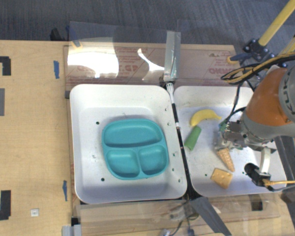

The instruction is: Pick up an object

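Down in the right bin (206,156), a small waffle-coloured cone (226,160) lies on its side on the white floor, its wider end toward the back of the bin and its narrow tip toward the front. Directly behind the cone's wider end is the gripper (225,142), set low in the bin and very close to the cone; whether it touches the cone cannot be told. Whether the gripper is open or closed cannot be told either, since its tip reads as one dark, cluttered shape from above. The arm (265,109), grey with its orange band, stands to the right of the cone and behind it. A yellow banana (205,116) lies behind the cone and a little to the left, curved, toward the back of the bin. A short green piece (192,137), shaped like a small cucumber, lies to the left of the cone, tilted, with its upper end just beside the banana's left end. A tan, bread-like chunk (221,177) lies just in front of the cone, apart from it. Well to the left of the cone, across the wall that the two bins share, the left bin (86,112) holds a teal divided plate (135,148) with one long compartment at the back and two smaller ones at the front. Both bins rest on a pale wooden bench (24,141).
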Tool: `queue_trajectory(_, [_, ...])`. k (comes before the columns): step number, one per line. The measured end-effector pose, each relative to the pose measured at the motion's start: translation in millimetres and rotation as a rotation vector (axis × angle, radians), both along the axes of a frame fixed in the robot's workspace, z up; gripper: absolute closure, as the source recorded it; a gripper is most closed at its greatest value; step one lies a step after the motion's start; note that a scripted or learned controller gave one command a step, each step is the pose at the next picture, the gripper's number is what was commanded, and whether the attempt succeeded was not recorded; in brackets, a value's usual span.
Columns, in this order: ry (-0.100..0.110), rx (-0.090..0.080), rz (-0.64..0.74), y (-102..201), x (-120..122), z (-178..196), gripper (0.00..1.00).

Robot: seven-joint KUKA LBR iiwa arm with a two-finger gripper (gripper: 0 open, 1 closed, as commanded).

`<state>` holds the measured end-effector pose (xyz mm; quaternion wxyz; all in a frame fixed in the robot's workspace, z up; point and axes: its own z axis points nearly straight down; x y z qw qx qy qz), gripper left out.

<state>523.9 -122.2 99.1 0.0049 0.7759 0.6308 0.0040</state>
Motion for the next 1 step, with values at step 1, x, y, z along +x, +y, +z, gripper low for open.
queue_trajectory(1, [0.005, 0.007, -0.096, 79.7, 52.3, 88.8, 1.0])
